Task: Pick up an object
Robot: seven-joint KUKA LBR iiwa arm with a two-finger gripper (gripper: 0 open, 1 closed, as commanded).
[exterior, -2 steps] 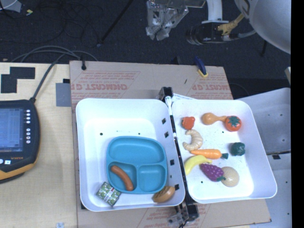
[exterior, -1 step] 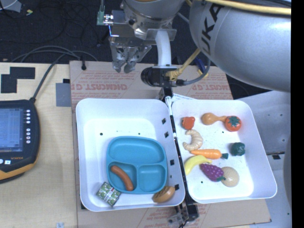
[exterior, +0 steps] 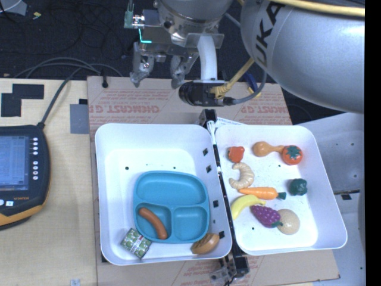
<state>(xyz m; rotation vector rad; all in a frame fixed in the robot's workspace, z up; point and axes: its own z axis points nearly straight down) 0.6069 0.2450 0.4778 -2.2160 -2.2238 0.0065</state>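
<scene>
The pincer (exterior: 159, 71) hangs open and holds nothing, above the far edge of the left bin (exterior: 113, 159). In the right bin (exterior: 324, 207) lie toy foods, among them a carrot (exterior: 259, 192) and banana (exterior: 244, 205).

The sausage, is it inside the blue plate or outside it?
Inside. The sausage lies in the blue plate's lower-left compartment, within its rim.

This looks like a robot lab: a big grey arm (exterior: 309, 40), black cables (exterior: 53, 70), and a control screen (exterior: 21, 165) at the bench's left edge.
</scene>
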